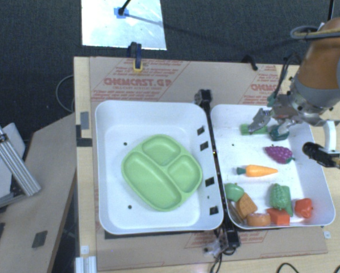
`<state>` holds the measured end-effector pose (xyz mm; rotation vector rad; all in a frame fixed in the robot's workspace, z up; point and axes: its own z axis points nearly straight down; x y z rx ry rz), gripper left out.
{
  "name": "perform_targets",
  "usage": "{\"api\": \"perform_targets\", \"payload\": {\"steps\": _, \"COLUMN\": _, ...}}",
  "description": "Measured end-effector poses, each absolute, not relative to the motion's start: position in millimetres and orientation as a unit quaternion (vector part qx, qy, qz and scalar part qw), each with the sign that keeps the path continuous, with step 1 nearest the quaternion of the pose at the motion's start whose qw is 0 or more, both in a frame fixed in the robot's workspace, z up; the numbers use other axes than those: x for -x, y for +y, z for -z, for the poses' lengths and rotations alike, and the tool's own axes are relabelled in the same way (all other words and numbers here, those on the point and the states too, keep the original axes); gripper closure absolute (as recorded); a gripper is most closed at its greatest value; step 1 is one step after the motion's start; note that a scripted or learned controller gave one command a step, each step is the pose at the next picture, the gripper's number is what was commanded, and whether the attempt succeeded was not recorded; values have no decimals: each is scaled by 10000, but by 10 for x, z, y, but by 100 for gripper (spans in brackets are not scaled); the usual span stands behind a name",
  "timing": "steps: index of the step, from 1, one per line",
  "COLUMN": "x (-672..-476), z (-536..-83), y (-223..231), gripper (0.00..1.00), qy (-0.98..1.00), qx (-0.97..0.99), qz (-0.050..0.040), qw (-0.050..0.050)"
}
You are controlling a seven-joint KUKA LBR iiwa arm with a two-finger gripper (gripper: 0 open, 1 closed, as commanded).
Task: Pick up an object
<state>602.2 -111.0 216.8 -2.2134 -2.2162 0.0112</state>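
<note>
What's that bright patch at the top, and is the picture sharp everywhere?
In the camera view, the bright patch is a shiny sheet catching glare against the dark floor. The green plate and carrot look fairly crisp with only soft shadows, while the gripper and the arm's orange band are blurred. The white bins are evenly lit.

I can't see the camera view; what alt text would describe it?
A grey-and-orange robot arm lowers its gripper over the right bin of toy food, including a carrot and purple grapes. The left bin holds a green divided plate.
</note>
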Motion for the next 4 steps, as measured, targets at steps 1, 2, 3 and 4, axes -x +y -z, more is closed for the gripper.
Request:
{"api": "perform_targets", "payload": {"steps": 1, "x": -6048, "z": -2243, "y": -1107, "gripper": 0, "qy": -7084, "qx": 7058, "qz": 4, "qw": -2}}
{"api": "perform_targets", "payload": {"steps": 2, "x": -6040, "z": -1828, "y": -1076, "gripper": 0, "qy": -7077, "qx": 7065, "qz": -2, "qw": 6}}
{"api": "perform_targets", "payload": {"steps": 3, "x": -6041, "z": -1203, "y": -1103, "gripper": 0, "qy": -7073, "qx": 7069, "qz": -9, "qw": 13}}
{"api": "perform_targets", "payload": {"steps": 4, "x": -6040, "z": -825, "y": -1097, "gripper": 0, "qy": -7074, "qx": 7068, "qz": -5, "qw": 8}}
